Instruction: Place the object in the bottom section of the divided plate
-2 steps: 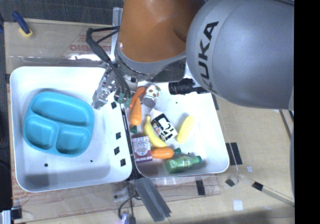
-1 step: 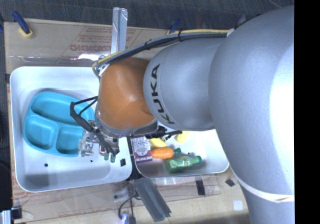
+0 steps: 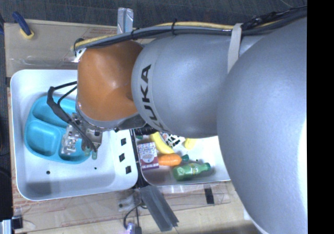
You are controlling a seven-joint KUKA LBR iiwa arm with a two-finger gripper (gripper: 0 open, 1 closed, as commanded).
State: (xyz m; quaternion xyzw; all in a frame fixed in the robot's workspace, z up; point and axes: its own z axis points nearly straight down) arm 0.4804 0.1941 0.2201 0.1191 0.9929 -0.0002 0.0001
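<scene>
the grey arm (image 3: 219, 86) reached in from the right and covered most of the bench, its orange band (image 3: 107, 84) sitting over the upper part of the left bin (image 3: 31, 186). below the band the gripper (image 3: 78, 141) hung over the blue divided plate (image 3: 44, 133), which lay in the left half of that bin. the gripper's metal end was low over the plate's lower right part, near the rim, and something pale and glassy showed there, possibly the object or just part of the tool; the view was too blurred to say which. whether the gripper was spread or closed, and whether it had hold of anything, could not be told from this angle. black cables (image 3: 57, 100) looped from the wrist across the plate's upper section.

in the right bin (image 3: 219, 175), mostly hidden under the arm, lay a yellow banana (image 3: 159, 143), an orange carrot (image 3: 169, 160), a green bottle (image 3: 192, 170) and a small red and white box (image 3: 147, 154), all close together near the bin's left wall.
</scene>
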